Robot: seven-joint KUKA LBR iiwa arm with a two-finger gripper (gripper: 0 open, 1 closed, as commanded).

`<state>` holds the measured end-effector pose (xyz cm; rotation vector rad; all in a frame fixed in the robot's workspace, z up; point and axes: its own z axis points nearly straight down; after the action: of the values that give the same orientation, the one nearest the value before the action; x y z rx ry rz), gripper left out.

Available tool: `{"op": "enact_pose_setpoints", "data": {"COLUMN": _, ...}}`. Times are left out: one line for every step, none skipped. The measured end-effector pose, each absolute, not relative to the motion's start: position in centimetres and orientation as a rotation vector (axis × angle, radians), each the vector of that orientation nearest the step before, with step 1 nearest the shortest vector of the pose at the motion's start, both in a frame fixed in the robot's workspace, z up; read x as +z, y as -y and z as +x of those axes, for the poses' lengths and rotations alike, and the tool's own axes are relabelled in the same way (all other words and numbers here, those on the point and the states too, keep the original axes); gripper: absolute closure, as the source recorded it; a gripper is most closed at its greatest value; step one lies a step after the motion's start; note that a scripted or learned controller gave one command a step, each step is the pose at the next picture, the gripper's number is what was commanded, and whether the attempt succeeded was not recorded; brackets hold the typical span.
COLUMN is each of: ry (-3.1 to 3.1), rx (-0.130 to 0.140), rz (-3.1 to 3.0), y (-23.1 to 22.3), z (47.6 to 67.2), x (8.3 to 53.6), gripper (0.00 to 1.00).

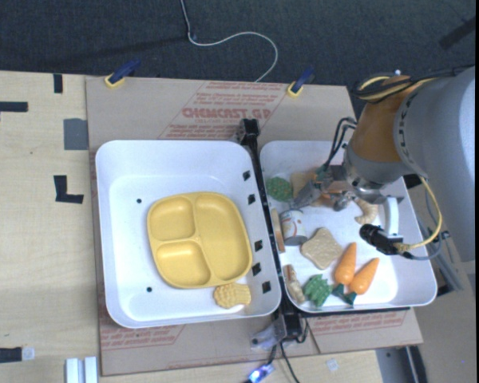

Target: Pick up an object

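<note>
KUKA arm's pincer (323,188) low in the right bin (415,290), near a green toy veg (279,188); can't tell its state. Judged approach step; next needs a clean close on one item. Nearby: matte plastic carrots (355,268), tan bread slice (321,248). Left bin: glossy yellow divided plate (198,239).

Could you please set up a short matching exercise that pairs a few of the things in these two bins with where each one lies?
Things:
1. yellow divided plate
2. corn cob
3. two carrots
4. slice of toast

Places:
A. right bin, near its front right corner
B. middle of the left bin
C. right bin, about its middle
D. left bin, by the front wall, just below the plate

Pairs: 1-B, 2-D, 3-A, 4-C
</note>
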<state>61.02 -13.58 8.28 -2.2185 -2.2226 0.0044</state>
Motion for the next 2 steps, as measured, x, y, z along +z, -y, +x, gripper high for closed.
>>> {"op": "enact_pose_setpoints", "data": {"ry": 2.225, "rx": 0.002, "rz": -2.219, "y": 13.6, "z": 61.1, "x": 9.5, "gripper": 1.0}}
{"op": "enact_pose_setpoints", "data": {"ry": 2.224, "rx": -0.002, "rz": -2.22, "y": 13.2, "z": 60.5, "x": 14.0, "gripper": 1.0}}
